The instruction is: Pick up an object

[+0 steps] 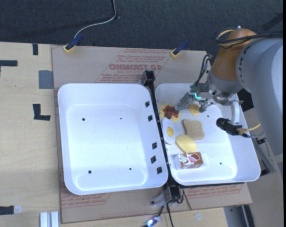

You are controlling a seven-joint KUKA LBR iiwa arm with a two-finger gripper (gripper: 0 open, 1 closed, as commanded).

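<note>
Gripper [192,103] state cannot be told; it is positioned low above the small yellow piece [194,109], presumably for grasping.

I see two white bins: the left bin [105,136] carries small black dots, and the right bin [228,167] matches it in white. In the right bin I note a tan bread slice [194,129], a pale yellow lemon-like piece [186,143], a white egg with a yellow yolk [169,131], a red-and-yellow item [169,111] and a brown-and-white packet [190,160]. The tabletop [20,145] is light wood with black marks. The arm [261,65] is grey with an orange band. Clamps at upper centre are blue and yellow [73,43].
</note>
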